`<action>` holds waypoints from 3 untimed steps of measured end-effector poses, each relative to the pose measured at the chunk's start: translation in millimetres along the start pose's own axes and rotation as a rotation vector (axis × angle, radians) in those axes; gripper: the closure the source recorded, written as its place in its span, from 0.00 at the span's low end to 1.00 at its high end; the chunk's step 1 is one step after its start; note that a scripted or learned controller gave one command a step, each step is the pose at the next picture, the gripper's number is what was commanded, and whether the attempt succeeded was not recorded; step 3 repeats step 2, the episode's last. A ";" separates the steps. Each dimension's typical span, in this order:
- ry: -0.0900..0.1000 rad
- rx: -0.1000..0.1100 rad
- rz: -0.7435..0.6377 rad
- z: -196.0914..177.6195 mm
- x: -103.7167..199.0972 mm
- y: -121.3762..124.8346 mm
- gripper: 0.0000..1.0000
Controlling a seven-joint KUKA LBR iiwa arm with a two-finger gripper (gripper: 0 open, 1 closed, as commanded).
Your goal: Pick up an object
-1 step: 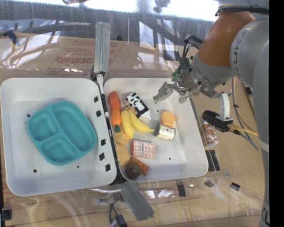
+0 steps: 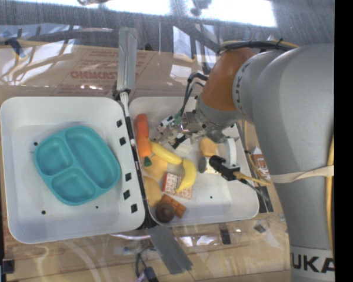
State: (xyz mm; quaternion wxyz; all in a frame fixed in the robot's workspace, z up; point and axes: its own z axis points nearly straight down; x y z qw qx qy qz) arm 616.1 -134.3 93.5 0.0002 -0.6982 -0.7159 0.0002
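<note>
One end effector (image 2: 179,128) hangs low over the far part of the right bin (image 2: 238,201), below the orange band (image 2: 223,81) of the grey arm (image 2: 288,128); whether it is released or clenched cannot be told, since its tip is lost among cables and clutter. Just near of it lie two bananas: one (image 2: 165,153) angled toward the left, one (image 2: 189,174) running near-to-far; a carrot (image 2: 143,135) lies along the bin's left wall; a tan rounded item (image 2: 208,147) sits right of the bananas; a small red-and-white packet (image 2: 172,184) touches the second banana; a brown block (image 2: 172,205) and a dark round object (image 2: 164,212) rest at the near edge. Left bin (image 2: 23,216): one teal divided plate (image 2: 76,164). Both bins stand on the counter (image 2: 82,69).
</note>
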 end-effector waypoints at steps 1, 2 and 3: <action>0.000 0.003 -0.004 -9.7 0.1 -0.2 1.00; 0.002 -0.009 -0.046 -122.8 89.1 45.3 1.00; 0.002 -0.009 -0.046 -122.8 89.1 45.3 1.00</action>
